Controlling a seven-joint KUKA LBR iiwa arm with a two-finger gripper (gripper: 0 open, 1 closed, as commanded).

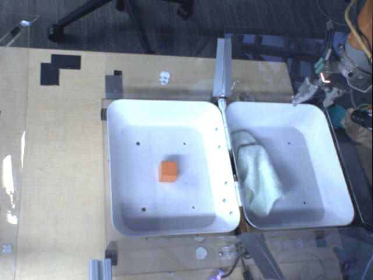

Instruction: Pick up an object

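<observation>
Gripper [315,90] hangs past right bin [326,133] rear corner; cannot tell its state. Orange cube [168,171] and white cloth [256,171] bear no legible markings.

no words, labels, brands or numbers can be read here. the black patches [58,67] on the bench [52,156] carry no writing, and both white bins [116,156] are unmarked.

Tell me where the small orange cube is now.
The small orange cube lies near the middle of the left white bin, apart from its walls.
</observation>
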